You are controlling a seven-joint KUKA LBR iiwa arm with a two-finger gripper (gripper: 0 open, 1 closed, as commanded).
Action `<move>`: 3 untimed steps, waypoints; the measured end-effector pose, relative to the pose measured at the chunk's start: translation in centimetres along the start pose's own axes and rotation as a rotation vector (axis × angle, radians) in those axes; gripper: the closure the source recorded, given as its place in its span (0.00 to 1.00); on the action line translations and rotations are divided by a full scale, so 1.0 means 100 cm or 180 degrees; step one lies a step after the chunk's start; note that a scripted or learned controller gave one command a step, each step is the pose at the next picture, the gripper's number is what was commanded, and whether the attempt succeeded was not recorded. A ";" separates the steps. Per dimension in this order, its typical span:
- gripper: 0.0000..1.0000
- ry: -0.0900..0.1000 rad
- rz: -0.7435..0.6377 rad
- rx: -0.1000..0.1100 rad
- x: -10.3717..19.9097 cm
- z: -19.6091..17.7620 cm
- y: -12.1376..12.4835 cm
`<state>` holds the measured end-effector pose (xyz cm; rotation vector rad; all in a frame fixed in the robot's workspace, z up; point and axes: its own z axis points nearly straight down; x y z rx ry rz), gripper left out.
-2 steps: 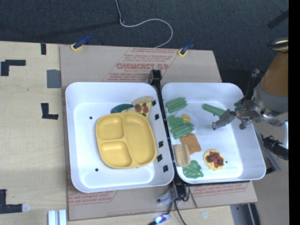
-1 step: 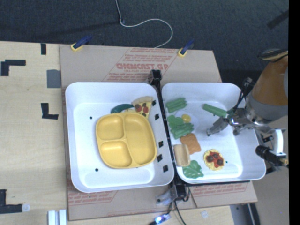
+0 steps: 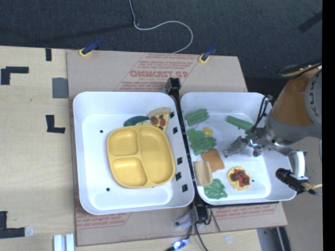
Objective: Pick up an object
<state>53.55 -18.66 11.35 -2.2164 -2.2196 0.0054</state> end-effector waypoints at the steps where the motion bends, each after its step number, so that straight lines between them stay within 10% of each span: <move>1: 0.00 -0.0006 0.0000 -0.0013 0.001 0.030 0.000; 2: 1.00 -0.0010 0.0002 -0.0021 0.001 0.018 0.001; 3: 1.00 -0.0005 0.0001 -0.0026 0.003 -0.024 -0.001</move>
